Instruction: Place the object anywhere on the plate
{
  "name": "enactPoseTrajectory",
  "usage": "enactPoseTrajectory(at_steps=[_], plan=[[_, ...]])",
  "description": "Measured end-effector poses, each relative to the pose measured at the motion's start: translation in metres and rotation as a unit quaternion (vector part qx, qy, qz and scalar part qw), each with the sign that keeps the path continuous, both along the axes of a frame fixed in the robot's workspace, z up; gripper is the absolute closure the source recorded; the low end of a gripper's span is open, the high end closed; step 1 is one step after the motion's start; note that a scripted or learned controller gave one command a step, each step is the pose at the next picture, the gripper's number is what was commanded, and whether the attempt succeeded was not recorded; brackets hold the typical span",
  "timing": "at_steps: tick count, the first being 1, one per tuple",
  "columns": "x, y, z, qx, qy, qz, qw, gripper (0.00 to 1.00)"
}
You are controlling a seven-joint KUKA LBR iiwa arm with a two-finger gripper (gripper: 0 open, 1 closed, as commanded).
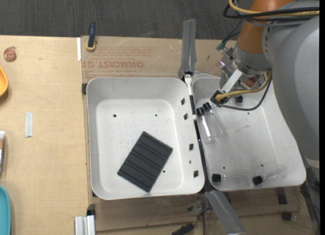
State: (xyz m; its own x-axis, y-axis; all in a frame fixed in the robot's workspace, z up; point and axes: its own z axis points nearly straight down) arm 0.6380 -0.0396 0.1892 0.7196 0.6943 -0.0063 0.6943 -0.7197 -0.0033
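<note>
The gripper (205, 110) sits low over the right bin (277, 142), at its near-left corner by the wall shared with the left bin (101, 127). Its black fingertips stand close together, with nothing visible between them. A clear bottle-like object (212, 129) lies on the floor just below the tips; contact cannot be told. The arm (264, 21) slants down from the upper right. The dark ridged plate (145, 161) lies well off to the gripper's lower left, in the left bin
</note>
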Motion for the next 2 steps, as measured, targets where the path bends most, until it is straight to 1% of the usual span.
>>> enactPoseTrajectory(at_steps=[1,2], plan=[[0.007,0.119,0.052,-0.0007,-0.002,-0.107,0.9943,1.0],[0.006,0.152,0.161,-0.0003,-0.002,0.007,1.0,1.0]])
